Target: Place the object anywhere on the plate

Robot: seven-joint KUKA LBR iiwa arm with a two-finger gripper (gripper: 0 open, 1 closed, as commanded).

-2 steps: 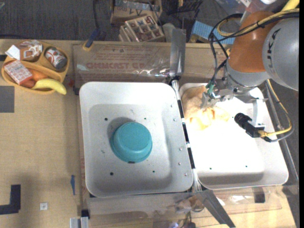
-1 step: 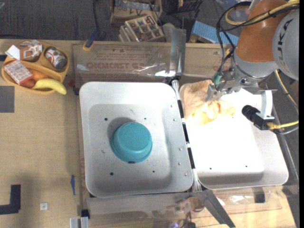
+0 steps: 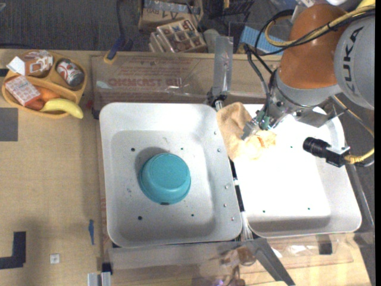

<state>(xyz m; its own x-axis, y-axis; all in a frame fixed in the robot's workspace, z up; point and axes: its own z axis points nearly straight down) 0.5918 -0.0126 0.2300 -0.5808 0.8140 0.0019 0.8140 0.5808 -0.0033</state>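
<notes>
The arm enters from 3 o'clock; its gripper [image 3: 259,124] is positioned over the 10 o'clock corner of the right bin [image 3: 297,189]. The fingers are clamped on a tan cloth [image 3: 237,127]. The cloth drapes across the seam between the two bins, partly over the rim of the left bin [image 3: 119,159]. A teal plate [image 3: 165,177] lies upside down near the left bin's centre, well apart from the cloth
</notes>
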